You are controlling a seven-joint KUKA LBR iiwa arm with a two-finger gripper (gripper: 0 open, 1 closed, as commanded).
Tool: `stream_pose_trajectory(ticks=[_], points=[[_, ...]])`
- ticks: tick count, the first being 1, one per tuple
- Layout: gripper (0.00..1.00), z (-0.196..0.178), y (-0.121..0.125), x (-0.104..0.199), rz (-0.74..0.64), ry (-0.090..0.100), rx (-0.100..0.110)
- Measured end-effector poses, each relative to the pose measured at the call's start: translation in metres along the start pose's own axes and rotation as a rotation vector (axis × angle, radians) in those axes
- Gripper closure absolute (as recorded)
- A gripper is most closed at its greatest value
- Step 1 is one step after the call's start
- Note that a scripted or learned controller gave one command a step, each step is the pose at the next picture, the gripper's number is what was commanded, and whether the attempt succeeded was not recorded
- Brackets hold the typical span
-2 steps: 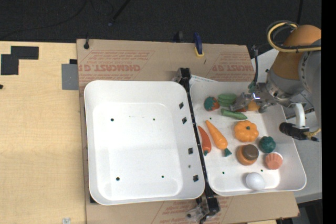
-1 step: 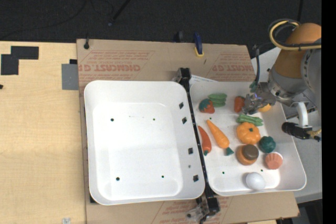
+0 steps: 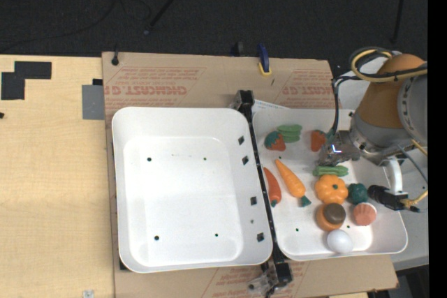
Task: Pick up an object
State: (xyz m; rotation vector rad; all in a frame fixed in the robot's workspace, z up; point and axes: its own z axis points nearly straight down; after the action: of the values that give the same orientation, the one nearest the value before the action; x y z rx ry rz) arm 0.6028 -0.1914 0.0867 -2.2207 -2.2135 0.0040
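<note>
The right bin [image 3: 300, 248] holds several toy foods. Among them are an orange carrot [image 3: 290, 178], a red pepper [image 3: 271, 186], an orange pumpkin [image 3: 330, 188], a white ball [image 3: 340, 241] and a strawberry-like piece [image 3: 276, 141]. My gripper [image 3: 335, 151] hangs low over the right part of this bin, just above a flat green piece [image 3: 328, 169] and beside a small red piece [image 3: 318, 140]. The wrist hides what lies directly under it.
The left bin [image 3: 126, 150] lies beside the right one, with a black clip bar [image 3: 253, 171] along their shared edge. A brown round piece [image 3: 332, 215], a pink one [image 3: 364, 213] and a teal one [image 3: 357, 192] crowd the right bin's near corner. Cables [image 3: 391, 197] trail off the arm at right.
</note>
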Motion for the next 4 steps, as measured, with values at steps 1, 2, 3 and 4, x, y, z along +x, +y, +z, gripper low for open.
stream_pose_trajectory(ticks=[1, 2, 3, 4], points=[[1.00, -0.001, -0.067, 0.016, -0.003, -0.001, -0.002], [1.00, -0.001, -0.036, -0.009, -0.004, -0.003, -0.006], [1.00, -0.045, 0.030, -0.001, -0.007, -0.004, -0.013], [1.00, 0.001, -0.070, 0.060, -0.001, 0.000, 0.000]])
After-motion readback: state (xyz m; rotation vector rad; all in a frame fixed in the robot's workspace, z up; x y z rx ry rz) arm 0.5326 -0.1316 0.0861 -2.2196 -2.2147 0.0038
